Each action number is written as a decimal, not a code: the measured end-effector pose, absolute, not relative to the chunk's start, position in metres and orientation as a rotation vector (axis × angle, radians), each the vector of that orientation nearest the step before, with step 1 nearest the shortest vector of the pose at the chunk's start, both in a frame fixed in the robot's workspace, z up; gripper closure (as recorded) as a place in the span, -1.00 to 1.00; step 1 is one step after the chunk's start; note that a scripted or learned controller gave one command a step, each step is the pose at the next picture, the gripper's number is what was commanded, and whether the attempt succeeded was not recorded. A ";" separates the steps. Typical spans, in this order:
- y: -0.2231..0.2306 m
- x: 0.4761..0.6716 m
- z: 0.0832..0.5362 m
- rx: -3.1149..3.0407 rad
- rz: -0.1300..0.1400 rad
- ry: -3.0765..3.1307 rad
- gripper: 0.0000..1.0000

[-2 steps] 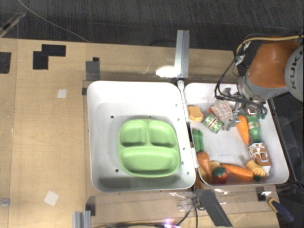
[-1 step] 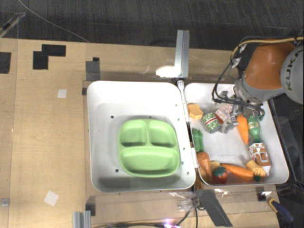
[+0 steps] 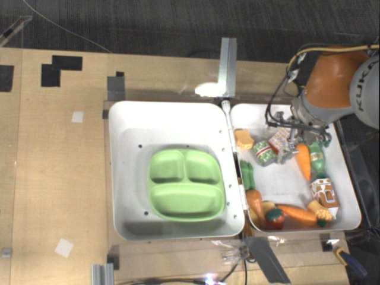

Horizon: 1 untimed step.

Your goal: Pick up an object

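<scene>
Gripper (image 3: pixel 289 142) sits low in the far part of the right bin (image 3: pixel 350 209), above a small red-and-white packet (image 3: pixel 278 140); finger opening cannot be told, nor any hold. Just left lies a green-and-white can (image 3: pixel 263 152); just right, an upright carrot (image 3: pixel 303 160). A second carrot (image 3: pixel 295 214) lies along the near wall. The left bin (image 3: pixel 127 218) carries a green divided plate (image 3: pixel 186 184).

Arm (image 3: pixel 369 94) lettering: "KU" is read in dark capitals on the grey casing at the right edge, the rest of the word being cut off.
Can (image 3: pixel 264 152) label: printed, but too small to be read.
Carton (image 3: pixel 324 193) print: cannot be made out.
</scene>
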<state>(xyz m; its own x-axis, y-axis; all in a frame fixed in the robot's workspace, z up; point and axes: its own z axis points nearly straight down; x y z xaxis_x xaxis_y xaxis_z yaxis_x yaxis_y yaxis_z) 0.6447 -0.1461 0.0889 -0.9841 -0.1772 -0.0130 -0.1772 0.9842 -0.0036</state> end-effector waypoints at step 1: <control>-0.154 0.651 0.089 -0.046 -0.002 3.127 -1.00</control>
<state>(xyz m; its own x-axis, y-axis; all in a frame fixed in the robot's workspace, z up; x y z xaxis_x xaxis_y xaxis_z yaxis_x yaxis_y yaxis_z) 0.6513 -0.1542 0.0892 -0.9995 -0.0291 -0.0139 -0.0291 0.9996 -0.0015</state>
